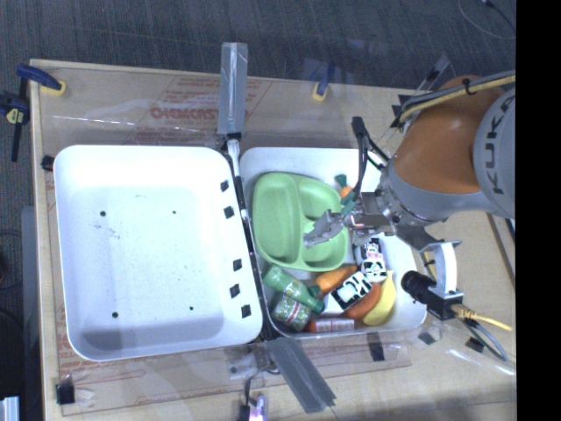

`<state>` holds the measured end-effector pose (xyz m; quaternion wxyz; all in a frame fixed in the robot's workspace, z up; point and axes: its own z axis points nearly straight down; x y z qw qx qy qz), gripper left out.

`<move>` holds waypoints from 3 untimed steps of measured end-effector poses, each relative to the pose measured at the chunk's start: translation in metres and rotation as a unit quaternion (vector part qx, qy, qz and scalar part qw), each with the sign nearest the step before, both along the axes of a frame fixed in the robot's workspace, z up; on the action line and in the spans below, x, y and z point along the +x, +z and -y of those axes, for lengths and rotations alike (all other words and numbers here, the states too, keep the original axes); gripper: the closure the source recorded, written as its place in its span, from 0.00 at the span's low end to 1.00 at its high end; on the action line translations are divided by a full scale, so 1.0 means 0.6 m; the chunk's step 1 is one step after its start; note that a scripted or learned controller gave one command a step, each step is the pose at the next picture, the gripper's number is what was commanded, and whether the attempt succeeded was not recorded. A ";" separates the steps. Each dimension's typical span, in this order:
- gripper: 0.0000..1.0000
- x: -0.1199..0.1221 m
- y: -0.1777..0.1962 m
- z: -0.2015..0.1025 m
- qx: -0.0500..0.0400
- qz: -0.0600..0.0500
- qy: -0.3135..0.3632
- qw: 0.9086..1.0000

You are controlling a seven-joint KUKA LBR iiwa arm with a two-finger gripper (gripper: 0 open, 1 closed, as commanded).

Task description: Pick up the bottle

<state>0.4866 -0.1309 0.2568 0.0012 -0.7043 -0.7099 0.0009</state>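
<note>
Gripper (326, 228) seen above green bowl (294, 220), finger state not discernible. Green bottle (290, 295) lying below bowl, beside carrot (336, 279). Advised: gripper shifted toward bottle, jaws aligned across body, neighbouring clutter avoided.

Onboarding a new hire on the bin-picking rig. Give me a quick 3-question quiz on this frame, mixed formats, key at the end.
1. True or false: the green bottle lies in the left bin.
2. Multiple choice: the gripper hovers over which item? A) the banana B) the green bowl C) the carrot
3. Fill in: the bottle lies near the ____ corner of the right bin, beside the divider, as the camera sees it.

Key
1. False; it lies in the right bin.
2. B
3. Lower left
</note>
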 end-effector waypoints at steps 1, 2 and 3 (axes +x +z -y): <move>0.00 0.073 -0.244 -0.035 -0.003 0.001 -0.040 0.999; 1.00 0.074 -0.229 -0.041 -0.001 0.000 -0.035 0.999; 1.00 0.133 -0.108 -0.077 0.000 0.000 -0.081 0.997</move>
